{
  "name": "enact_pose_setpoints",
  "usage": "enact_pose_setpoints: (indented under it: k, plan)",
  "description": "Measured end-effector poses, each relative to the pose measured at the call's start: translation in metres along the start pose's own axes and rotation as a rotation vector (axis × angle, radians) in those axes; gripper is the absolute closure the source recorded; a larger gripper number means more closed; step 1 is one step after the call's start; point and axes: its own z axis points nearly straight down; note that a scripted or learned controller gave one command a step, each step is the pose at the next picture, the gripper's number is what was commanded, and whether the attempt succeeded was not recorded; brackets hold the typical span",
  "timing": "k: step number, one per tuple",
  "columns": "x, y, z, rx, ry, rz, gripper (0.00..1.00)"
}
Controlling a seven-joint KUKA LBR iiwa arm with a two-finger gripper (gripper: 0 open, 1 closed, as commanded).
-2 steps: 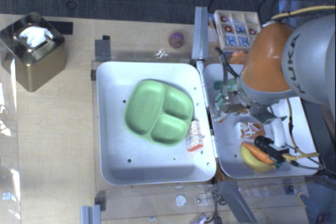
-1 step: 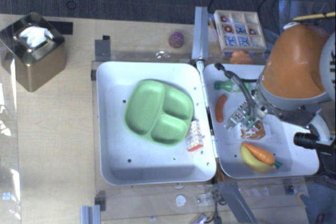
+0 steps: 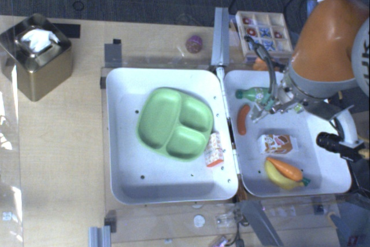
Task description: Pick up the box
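Observation:
A small white and red box [image 3: 214, 149] lies in the left bin [image 3: 121, 182], against its right wall and touching the edge of the green divided plate [image 3: 176, 122]. My gripper [image 3: 270, 104] hangs in the upper part of the right bin [image 3: 335, 182], just over a green bottle [image 3: 253, 93] and to the right of a red sausage [image 3: 243, 118]. It is about a hand's width up and right of the box, across the wall between the bins. Nothing shows held in it.
In the right bin a white and brown packet [image 3: 276, 143] lies below the gripper, with a carrot [image 3: 285, 169] on a banana [image 3: 282, 178] near the front wall. A printed carton [image 3: 263, 32] stands behind that bin, a brown tissue holder [image 3: 37, 56] at far left.

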Motion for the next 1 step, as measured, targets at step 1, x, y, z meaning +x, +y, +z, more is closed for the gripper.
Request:
enact_pose_setpoints:
  k: [1]
  plan:
    - [-0.0629, -0.0319, -0.0303, 0.001, -0.001, -0.078, 1.0]
